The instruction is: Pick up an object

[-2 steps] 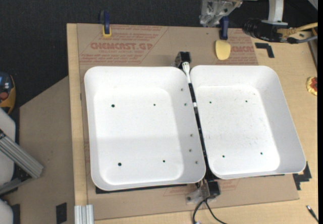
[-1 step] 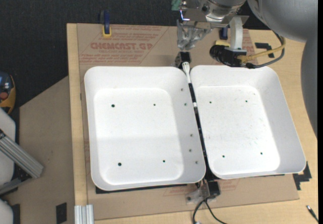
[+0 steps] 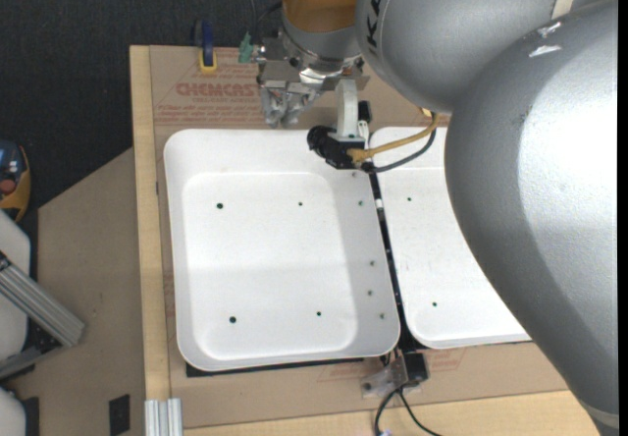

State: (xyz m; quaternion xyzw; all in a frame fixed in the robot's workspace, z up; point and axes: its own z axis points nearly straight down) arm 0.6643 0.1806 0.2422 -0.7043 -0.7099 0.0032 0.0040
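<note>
Two shallow white bins lie on the surface (image 3: 149, 228): the left bin (image 3: 175, 228), and the right bin (image 3: 442, 316) at its three o'clock. The pincer (image 3: 283, 108) hangs over the left bin's twelve o'clock rim; whether it is wide or narrow cannot be told. The grey arm (image 3: 510, 130) hides most of the right bin, so no object for picking can be made out there.

A shallow white plastic bin (image 3: 196, 257) with rounded corners spreads out just below the gripper (image 3: 283, 115), small dark dots on its floor. A second white bin (image 3: 432, 267) touches its side, largely hidden by the arm; what it holds cannot be told.
</note>
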